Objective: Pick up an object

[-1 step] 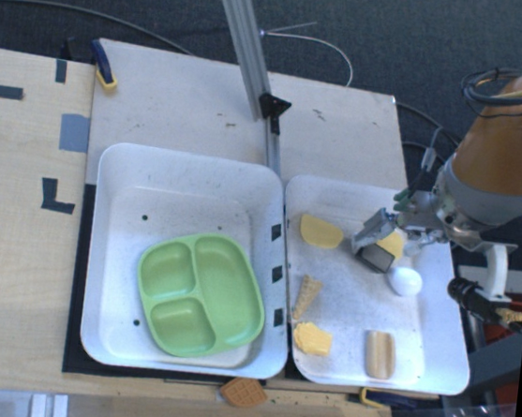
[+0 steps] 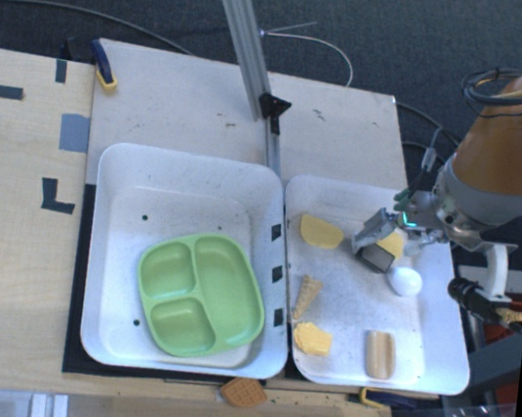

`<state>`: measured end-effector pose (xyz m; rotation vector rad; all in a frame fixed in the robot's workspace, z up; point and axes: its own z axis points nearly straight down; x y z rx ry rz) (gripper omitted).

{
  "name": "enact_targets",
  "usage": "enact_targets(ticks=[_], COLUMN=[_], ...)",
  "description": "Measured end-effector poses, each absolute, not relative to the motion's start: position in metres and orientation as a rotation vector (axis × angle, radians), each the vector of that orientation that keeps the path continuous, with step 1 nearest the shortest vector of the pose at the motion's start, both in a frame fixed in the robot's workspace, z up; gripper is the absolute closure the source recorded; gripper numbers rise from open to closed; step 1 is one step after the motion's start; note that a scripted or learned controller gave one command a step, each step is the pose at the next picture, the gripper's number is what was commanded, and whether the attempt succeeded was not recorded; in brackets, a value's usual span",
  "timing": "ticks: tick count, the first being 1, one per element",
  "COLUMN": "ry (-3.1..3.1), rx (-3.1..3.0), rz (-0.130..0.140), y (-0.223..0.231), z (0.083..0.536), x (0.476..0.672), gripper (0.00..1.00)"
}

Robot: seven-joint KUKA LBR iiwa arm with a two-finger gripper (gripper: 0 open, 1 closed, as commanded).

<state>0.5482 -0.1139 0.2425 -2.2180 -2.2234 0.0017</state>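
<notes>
My gripper (image 2: 381, 244) is hanging low in the right bin (image 2: 438, 300), and I cannot tell its state.

I am hovering over a small yellow piece (image 2: 393, 244), partly hidden beneath me. A white ball (image 2: 406, 281) is lying just beside it, and a yellow half-round slice (image 2: 320, 232) is sitting nearby to the left.

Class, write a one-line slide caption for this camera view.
Gripper low in the right bin among food pieces beside a white ball; green divided plate in the left bin.
</notes>
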Motion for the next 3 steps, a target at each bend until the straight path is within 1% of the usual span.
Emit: enact_targets(ticks=[1,2,3], ry=[-2.218,-2.219,-2.224], rx=[-2.215,-2.215,-2.224], rz=[0.009,0.008,-0.002], y=[-0.109,-0.105,-0.105], z=[0.180,0.135,0.088], x=[0.541,0.538,0.539], gripper=[0.00,0.00,0.00])
